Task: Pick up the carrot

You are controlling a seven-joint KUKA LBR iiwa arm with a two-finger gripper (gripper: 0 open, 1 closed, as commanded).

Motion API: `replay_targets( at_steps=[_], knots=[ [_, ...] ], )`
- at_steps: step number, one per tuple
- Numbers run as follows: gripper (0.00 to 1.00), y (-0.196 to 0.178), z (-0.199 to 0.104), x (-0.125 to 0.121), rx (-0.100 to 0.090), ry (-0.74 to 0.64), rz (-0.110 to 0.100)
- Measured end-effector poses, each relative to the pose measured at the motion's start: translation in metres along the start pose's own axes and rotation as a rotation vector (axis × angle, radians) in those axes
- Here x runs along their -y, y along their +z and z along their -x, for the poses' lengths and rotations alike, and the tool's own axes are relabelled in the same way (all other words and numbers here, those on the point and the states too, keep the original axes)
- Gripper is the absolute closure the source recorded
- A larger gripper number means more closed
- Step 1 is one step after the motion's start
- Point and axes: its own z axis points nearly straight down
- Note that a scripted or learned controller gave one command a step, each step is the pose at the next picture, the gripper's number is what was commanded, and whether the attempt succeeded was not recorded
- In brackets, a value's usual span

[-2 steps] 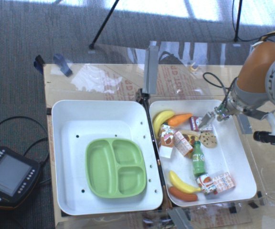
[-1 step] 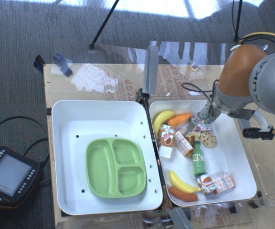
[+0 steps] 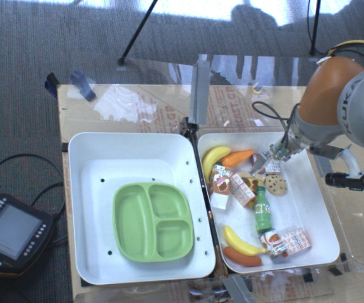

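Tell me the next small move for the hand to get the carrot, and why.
Probably shift the hand a little toward the left bin and the bin's far wall, then lower. The carrot lies just that side of it, beside the banana, and nothing shows between the hand's fingers yet.

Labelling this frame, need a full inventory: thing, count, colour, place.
bins: 2, white, side by side on bench
tray: 1, green, three compartments, left bin
carrot: 1, orange, right bin, far side
bananas: 2, yellow, right bin, far and near
bottle: 1, green, right bin centre
cookie: 1, tan, right bin
cartons: several, white-red, right bin
sausage: 1, orange-red, near edge
pendant: 1, grey, floor left
gripper: 1, grey, above right bin
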Motion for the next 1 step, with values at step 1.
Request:
replay_targets(
  at_steps=[1],
  knots=[
    [0.0,-0.0497,-0.0039,-0.0053,0.0,-0.182,0.001]
  ],
)
